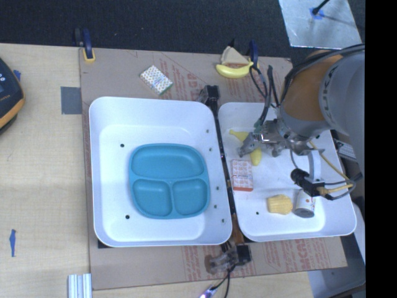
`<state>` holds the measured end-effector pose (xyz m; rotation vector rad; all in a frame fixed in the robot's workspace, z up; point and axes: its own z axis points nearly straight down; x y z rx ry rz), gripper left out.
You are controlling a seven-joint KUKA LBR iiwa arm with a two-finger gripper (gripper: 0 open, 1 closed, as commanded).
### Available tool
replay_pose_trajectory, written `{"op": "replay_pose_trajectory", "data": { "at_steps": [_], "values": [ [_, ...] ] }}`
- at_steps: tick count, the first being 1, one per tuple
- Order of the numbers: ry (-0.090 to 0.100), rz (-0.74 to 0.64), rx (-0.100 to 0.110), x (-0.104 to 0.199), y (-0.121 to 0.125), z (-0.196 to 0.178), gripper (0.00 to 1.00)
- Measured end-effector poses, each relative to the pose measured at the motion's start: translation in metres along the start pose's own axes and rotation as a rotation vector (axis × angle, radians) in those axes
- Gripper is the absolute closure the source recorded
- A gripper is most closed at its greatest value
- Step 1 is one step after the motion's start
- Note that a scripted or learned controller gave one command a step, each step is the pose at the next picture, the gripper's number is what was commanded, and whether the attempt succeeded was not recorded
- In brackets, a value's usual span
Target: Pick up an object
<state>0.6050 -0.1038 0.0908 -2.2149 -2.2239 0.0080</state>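
The yellow piece (255,156) we reckon is the target sits in the right bin (338,228), toward its far left part, right under the gripper (251,146), which hangs low over it, probably to line up a grab. We honestly can't tell if the pincer is spread or clamped, since the wrist and cables cover a lot there. Nearer us in the same bin are a yellow block (279,204), a red-and-white packet (241,174) and a small metal can (304,205), while the left bin (102,166) holds a blue divided tray (169,180).
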Motion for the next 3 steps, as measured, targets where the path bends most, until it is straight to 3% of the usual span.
{"op": "replay_pose_trajectory", "data": {
  "at_steps": [1, 2, 3],
  "values": [
    [0.001, 0.0, -0.003, 0.005, 0.027, -0.001, 0.0],
    [0.0, -0.003, -0.002, 0.011, 0.027, -0.001, 0.0],
    [0.0, -0.004, -0.001, 0.01, 0.027, -0.012, 1.0]
  ]
}}
